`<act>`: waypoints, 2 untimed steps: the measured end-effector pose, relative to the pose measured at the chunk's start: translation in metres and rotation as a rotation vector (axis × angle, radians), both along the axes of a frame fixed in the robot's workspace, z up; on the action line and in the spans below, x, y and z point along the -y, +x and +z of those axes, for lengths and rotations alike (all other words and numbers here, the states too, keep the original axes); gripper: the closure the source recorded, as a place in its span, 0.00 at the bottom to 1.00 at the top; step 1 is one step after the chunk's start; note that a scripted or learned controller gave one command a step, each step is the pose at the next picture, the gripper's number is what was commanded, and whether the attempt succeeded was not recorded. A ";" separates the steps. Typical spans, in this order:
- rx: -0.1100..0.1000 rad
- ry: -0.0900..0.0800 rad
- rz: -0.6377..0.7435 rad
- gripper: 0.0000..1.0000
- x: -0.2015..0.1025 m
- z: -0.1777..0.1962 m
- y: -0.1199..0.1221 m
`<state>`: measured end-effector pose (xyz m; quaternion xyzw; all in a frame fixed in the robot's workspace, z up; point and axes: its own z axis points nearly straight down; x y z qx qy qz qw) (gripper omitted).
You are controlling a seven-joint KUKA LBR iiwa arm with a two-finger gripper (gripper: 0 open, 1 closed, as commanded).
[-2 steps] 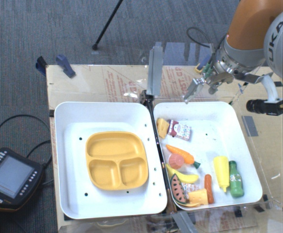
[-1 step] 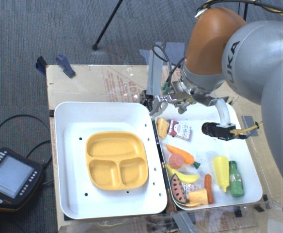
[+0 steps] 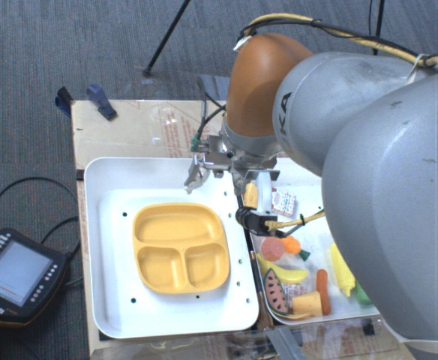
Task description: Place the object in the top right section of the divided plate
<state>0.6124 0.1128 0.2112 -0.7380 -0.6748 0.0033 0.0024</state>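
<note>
1. A small yellow block (image 3: pixel 250 195) sits at the gripper (image 3: pixel 250 201), above the inner rim of the right white bin (image 3: pixel 309 317); whether it is actually pinched, I cannot tell.
2. The yellow, smooth plastic divided plate (image 3: pixel 181 247) lies mid left white bin (image 3: pixel 106 201), all three sections bare.
3. Judged step: carrying across. Next, move left over the plate's top right section, then release.
4. Glossy toy foods, including a watermelon slice (image 3: pixel 277 291) and a carrot (image 3: pixel 322 289), crowd the right bin.

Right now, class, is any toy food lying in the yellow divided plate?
No: the yellow divided plate shows three bare sections, and the toy food lies in the right bin.
</note>
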 end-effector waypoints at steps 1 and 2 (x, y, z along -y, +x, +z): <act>-0.002 -0.002 -0.127 0.00 -0.082 -0.049 -0.025; 0.016 -0.002 -0.174 0.00 -0.129 -0.105 -0.053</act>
